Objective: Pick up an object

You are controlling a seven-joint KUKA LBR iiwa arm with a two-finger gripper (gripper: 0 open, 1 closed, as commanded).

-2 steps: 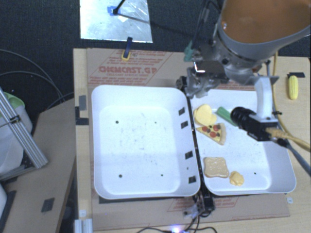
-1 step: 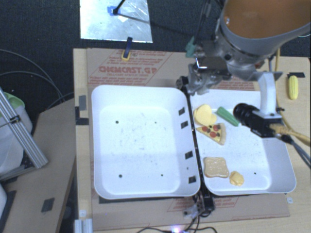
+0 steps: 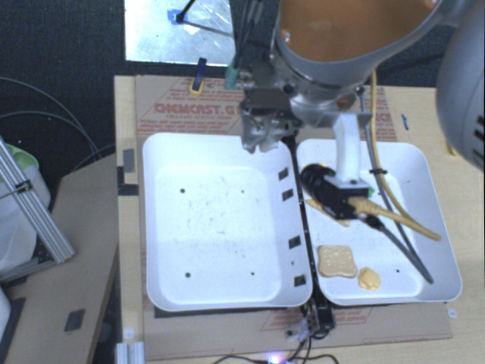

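Note:
My gripper (image 3: 264,136) hangs over the far rim between the two bins, at the top right corner of the left bin (image 3: 163,203). Nothing shows under it. In the right bin (image 3: 424,180) a tan, toast-shaped piece (image 3: 337,262) lies near the front edge. A small yellow lump (image 3: 369,279) sits just right of it. Both are well in front of the gripper and apart from it. A yellowish strand and a thin dark rod (image 3: 405,249) slant across the right bin; I cannot tell whether they lie in it.
The big grey and orange arm (image 3: 356,21) covers the far middle of the scene. Both bins stand on a cardboard sheet (image 3: 189,108). A small blue and yellow item (image 3: 198,78) lies beyond the left bin.

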